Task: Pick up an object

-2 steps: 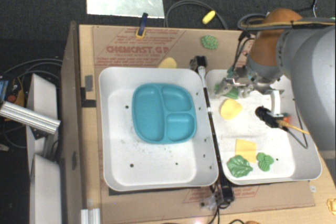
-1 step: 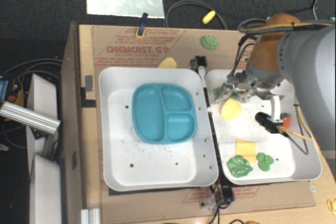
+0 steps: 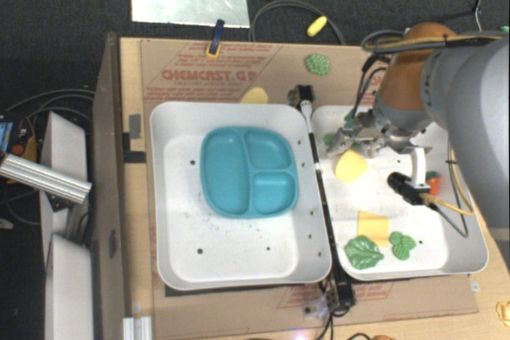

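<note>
The right bin (image 3: 458, 247) holds a round pale yellow object (image 3: 351, 167) near its far left. Closer to the front lie a yellow block (image 3: 373, 225) and two green leafy pieces (image 3: 363, 252) (image 3: 402, 245). A small orange-red piece (image 3: 433, 185) lies towards the right wall. My gripper (image 3: 360, 139) hangs low over the far left part of this bin, just above and behind the round yellow object. Nothing is visibly held in it.
A blue divided plate (image 3: 249, 171) lies in the left bin (image 3: 179, 251). On the cardboard behind the bins are a green knobbly item (image 3: 318, 64), a yellow item (image 3: 255, 96) and a blue-and-yellow clip (image 3: 215, 42). The arm covers the right bin's far right corner.
</note>
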Available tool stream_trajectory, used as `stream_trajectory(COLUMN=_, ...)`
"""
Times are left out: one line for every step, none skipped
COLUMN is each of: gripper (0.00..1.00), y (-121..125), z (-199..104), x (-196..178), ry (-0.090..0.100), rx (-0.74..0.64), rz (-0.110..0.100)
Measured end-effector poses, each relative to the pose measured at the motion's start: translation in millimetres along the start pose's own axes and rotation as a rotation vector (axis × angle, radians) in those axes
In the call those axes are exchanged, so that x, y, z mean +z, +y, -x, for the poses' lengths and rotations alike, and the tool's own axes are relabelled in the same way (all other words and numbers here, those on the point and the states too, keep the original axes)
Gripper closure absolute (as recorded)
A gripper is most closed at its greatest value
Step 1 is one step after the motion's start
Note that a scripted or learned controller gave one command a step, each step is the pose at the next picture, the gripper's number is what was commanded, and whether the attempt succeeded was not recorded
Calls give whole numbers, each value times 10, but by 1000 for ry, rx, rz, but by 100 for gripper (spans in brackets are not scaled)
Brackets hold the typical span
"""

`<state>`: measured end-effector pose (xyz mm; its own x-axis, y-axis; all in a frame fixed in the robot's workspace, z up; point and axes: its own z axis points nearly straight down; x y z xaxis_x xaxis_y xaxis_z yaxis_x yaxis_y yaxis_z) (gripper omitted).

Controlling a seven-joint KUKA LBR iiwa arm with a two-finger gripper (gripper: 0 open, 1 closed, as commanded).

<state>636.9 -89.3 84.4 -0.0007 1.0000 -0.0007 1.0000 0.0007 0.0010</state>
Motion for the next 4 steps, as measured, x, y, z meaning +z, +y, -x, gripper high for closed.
stream_trajectory(gripper=0, y=-80, z=81, x=0, ry=0, rx=1, rz=0)
stream_trajectory(gripper=0, y=-192, z=58, x=0, ry=0, rx=1, rz=-1)
stream_trajectory(gripper=100, y=-175, z=55, x=-115, ry=0, rx=0, rz=3)
stream_trajectory(gripper=100, y=-489, z=-568, x=-1060, ry=3, rx=-10, rz=8)
